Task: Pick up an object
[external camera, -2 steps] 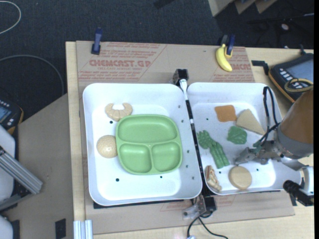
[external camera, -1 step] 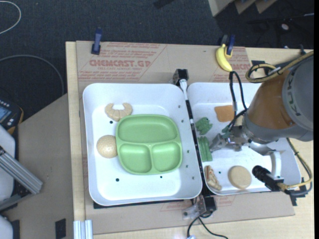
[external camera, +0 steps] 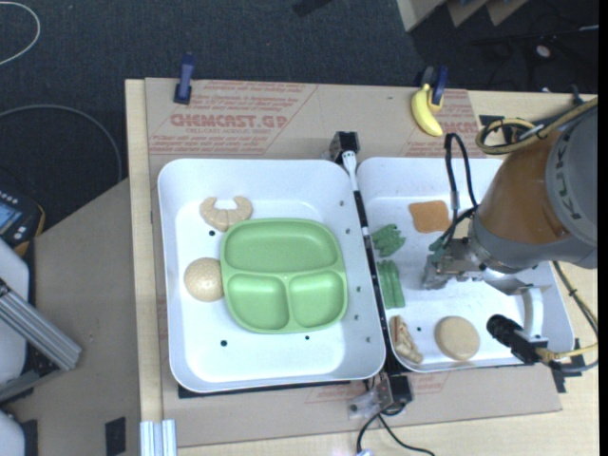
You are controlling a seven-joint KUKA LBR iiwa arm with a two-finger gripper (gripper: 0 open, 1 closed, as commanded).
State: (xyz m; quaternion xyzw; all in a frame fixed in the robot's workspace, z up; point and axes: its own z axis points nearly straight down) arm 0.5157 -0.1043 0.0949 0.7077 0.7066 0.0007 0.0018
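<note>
Over the right bin [external camera: 560, 304], the metal end effector [external camera: 439, 275] hovers, grip state unclear, beside a round tan puck [external camera: 458, 338].

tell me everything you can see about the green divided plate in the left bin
The green divided plate is pale green, looks like smooth plastic, with rounded corners. Raised ridges split it into one wide section at the far side and two smaller ones nearer the camera. It lies flat and upright, mid left bin. A round tan piece sits against its left edge; a curved tan piece lies by its upper-left corner.
</note>
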